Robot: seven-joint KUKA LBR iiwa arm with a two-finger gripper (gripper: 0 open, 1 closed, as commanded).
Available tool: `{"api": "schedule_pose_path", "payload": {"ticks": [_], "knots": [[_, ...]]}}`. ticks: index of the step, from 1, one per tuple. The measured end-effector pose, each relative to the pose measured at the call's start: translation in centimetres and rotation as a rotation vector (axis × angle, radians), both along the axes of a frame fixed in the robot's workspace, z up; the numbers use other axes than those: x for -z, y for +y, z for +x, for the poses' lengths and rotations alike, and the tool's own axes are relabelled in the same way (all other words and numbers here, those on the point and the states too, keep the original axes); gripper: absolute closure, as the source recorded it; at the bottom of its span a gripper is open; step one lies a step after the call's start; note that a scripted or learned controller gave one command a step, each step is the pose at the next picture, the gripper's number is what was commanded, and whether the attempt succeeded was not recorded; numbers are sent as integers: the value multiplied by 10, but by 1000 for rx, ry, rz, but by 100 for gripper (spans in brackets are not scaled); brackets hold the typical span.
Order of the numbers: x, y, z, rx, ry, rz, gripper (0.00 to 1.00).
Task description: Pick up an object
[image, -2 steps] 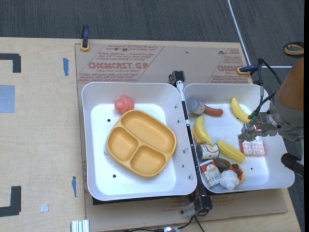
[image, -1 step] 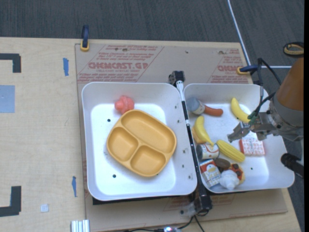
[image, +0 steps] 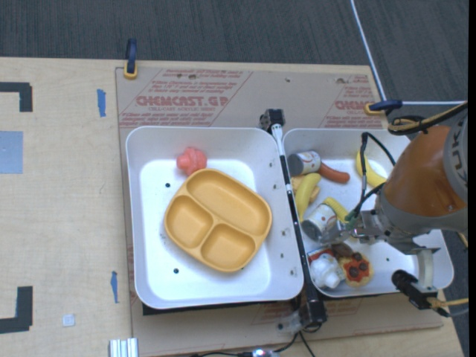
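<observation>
The right bin (image: 439,270) holds several small items. At its far left lies a tin can (image: 305,161), with an orange sausage (image: 336,175) and a yellow banana (image: 305,190) beside it. A silver cup (image: 320,219) lies on its side in the middle. A pizza slice (image: 355,265) and a white piece (image: 327,275) sit near the front wall. My gripper (image: 348,229) hangs low over the bin's middle, right beside the silver cup and just above the pizza slice. The wrist and orange band hide the things under them.
The left bin (image: 141,199) holds a yellow divided plate (image: 217,220) and a pink toy (image: 191,159) at its far side. A black clamp (image: 273,119) sits on the wall between the bins. Cables (image: 372,177) loop over the right bin near a yellow piece (image: 370,171).
</observation>
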State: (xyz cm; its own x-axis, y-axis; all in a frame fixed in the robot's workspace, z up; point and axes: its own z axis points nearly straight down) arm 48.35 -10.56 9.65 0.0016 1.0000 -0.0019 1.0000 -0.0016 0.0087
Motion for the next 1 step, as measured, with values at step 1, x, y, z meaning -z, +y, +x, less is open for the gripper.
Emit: {"api": "schedule_pose_path", "payload": {"ticks": [1], "knots": [[8, 9, 1, 1, -2, -2, 0]]}}
